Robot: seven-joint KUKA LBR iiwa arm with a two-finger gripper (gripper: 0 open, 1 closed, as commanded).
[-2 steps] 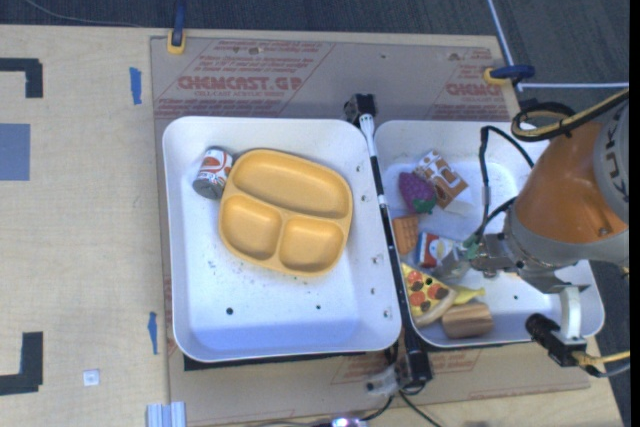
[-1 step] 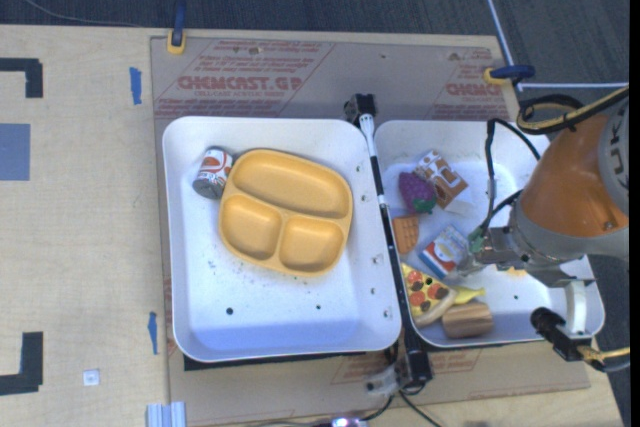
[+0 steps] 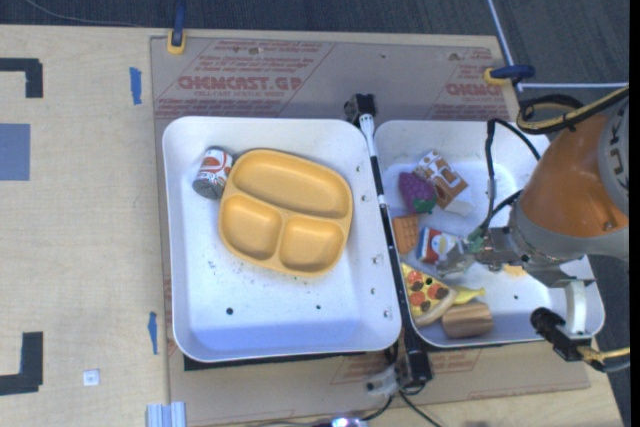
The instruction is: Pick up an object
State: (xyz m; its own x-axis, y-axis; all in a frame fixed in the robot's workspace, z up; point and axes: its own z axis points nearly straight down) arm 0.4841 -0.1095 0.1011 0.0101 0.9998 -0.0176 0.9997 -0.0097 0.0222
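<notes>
Two white bins on the table [image 3: 80,245]; gripper [image 3: 462,253] low in the right bin [image 3: 505,140].
Gripper's opening cannot be told; pizza slice [image 3: 428,293] at 7 o'clock, grapes [image 3: 417,190] at 11.

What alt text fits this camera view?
The arm's claw reaches low into the right bin among small toy foods, including a pizza slice. The left bin holds a yellow divided plate and a can.
</notes>
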